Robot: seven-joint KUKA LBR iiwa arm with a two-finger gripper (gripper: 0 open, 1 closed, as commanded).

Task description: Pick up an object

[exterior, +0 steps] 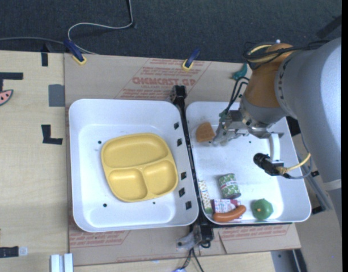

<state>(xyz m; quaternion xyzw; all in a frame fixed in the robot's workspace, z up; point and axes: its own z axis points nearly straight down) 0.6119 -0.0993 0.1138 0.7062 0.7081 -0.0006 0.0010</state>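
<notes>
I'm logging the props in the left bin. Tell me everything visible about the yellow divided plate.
The yellow divided plastic plate is rounded and roughly oval, with a raised rim and three compartments: one large at the far side and two smaller at the near side. It looks smooth and matte, and nothing lies in it. It lies flat, slightly turned, about mid-floor in the left shallow white bin, touching only that bin's floor.

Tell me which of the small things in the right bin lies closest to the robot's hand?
The brown bun-like piece, just left of the hand. The green can, sausage and green ball sit along the bin's near edge.
</notes>
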